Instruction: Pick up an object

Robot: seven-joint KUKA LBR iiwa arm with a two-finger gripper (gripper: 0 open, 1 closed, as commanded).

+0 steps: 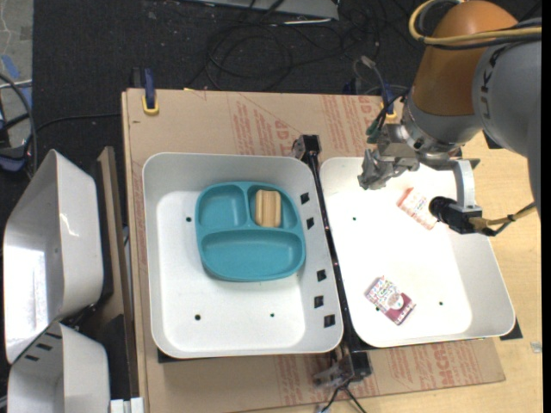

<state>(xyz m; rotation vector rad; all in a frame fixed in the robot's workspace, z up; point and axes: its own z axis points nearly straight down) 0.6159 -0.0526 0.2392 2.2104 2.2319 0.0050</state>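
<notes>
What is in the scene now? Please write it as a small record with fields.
left bin: teal tray with a tan block in its upper right compartment
right bin: white packet, purple packet
arm: over the right bin's far edge
pincer: above the bin's far left part, near the white packet

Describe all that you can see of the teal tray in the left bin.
The teal tray looks like smooth plastic, with rounded corners and three compartments: one wide, near the camera, and two smaller behind. It lies flat, slightly turned, on the floor of the left bin, away from its walls. A tan wooden block lies in the rear right compartment.
</notes>
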